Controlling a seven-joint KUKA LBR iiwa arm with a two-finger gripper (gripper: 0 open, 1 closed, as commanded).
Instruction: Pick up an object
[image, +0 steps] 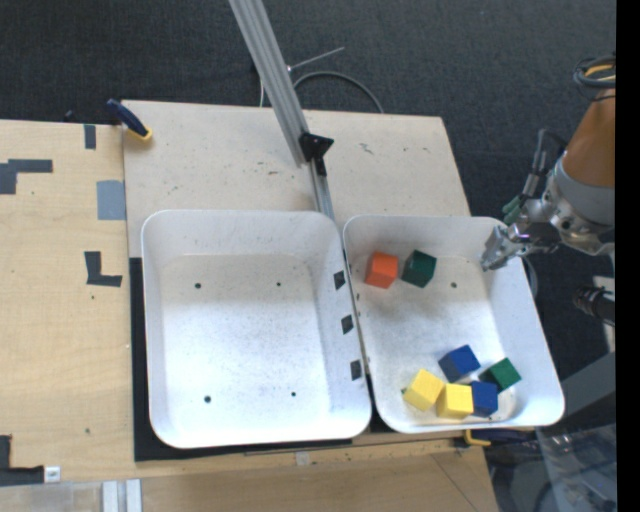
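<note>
The gripper (497, 250) hangs over the right bin's (525, 300) edge at two o'clock. I cannot tell about its jaws. An orange block (381, 269) sits at eleven o'clock.

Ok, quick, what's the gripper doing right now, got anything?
Gripper: at the right bin's right rim, apart from the cubes; whether it is open or closed cannot be told, and nothing is seen in it.

Pale wooden bench (60, 330) with grey tape marks, dark carpeted floor (450, 50), slanted metal rail (275, 75)
</note>
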